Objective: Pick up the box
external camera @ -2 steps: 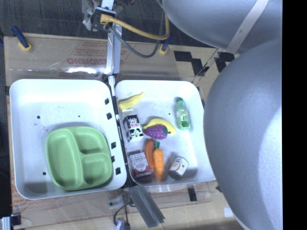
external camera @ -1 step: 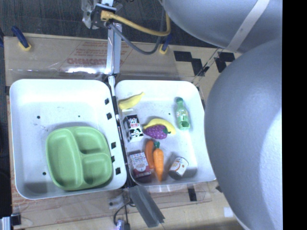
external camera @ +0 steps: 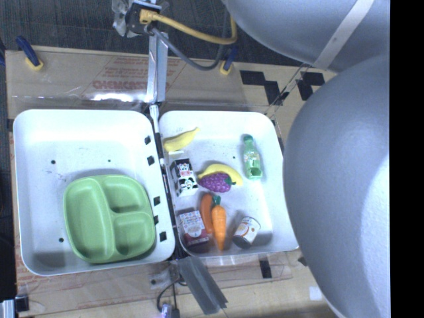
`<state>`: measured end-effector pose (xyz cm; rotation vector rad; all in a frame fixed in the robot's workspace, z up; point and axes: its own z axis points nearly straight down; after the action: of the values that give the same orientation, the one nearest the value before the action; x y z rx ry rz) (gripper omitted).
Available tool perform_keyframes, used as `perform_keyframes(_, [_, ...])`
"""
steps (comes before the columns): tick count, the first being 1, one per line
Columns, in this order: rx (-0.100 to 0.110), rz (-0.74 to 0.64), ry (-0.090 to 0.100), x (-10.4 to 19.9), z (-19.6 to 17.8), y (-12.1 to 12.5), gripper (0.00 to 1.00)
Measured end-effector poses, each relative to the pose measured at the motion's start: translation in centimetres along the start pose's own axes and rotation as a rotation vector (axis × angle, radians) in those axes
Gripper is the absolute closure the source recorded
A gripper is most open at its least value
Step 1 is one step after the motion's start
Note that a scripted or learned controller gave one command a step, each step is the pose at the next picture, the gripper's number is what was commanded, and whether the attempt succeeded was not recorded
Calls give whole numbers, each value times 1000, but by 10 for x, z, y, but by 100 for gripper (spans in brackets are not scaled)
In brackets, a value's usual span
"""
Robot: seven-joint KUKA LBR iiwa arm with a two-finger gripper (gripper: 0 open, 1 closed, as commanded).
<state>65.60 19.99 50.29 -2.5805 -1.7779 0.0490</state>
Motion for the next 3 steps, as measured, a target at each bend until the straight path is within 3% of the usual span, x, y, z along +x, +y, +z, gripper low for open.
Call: perform_keyframes(3, [9,-25,-7,8,-24,-4,100])
